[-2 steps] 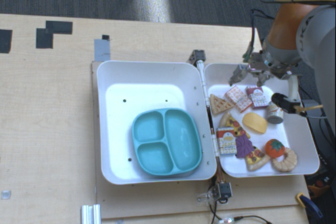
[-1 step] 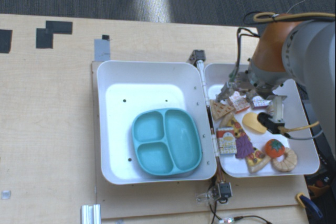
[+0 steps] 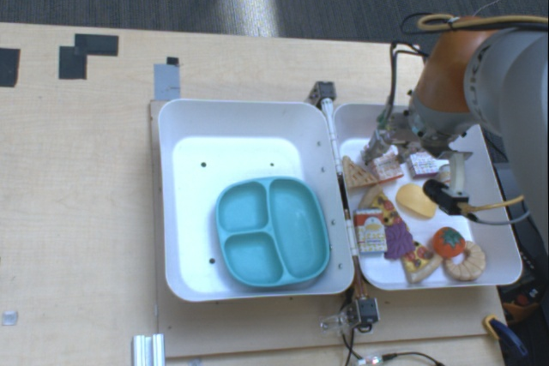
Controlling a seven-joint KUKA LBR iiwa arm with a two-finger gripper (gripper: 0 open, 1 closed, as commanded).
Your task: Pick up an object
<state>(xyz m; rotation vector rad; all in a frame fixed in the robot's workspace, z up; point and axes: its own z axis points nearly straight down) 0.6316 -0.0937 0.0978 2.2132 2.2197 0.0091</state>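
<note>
1. The wooden bench point(image 3: 77, 210) is stretching across the whole view, carrying two shallow white bins side by side.
2. The grey arm point(image 3: 506, 90) with its orange band point(image 3: 450, 69) is reaching in from the right and hanging over the far part of the right bin.
3. The left bin point(image 3: 193, 133) is holding a blue divided plate point(image 3: 273, 230), which is lying flat toward the near right of that bin, with its three compartments facing up.
4. The right bin point(image 3: 506, 266) is holding a cluster of small toy foods, all lying close together or touching.
5. The gripper point(image 3: 380, 146) is sitting low at the far left of the right bin, just above the toys there; how far apart its fingers are standing, and whether anything is between them, I cannot tell.
6. A tan wedge like a sandwich point(image 3: 360, 174) is lying just beside the gripper, against the wall between the bins.
7. A yellow lemon-like piece point(image 3: 416, 200) is resting in the middle of the right bin.
8. A purple bunch point(image 3: 396, 234) is lying near the bin's centre, touching a small red and white carton point(image 3: 371, 232) on its left.
9. A red tomato point(image 3: 448, 242) is sitting near the front right, touching a pale doughnut-like ring point(image 3: 467, 263).
10. A pizza slice point(image 3: 419, 261) is lying at the front edge, between the purple bunch and the ring.
</note>
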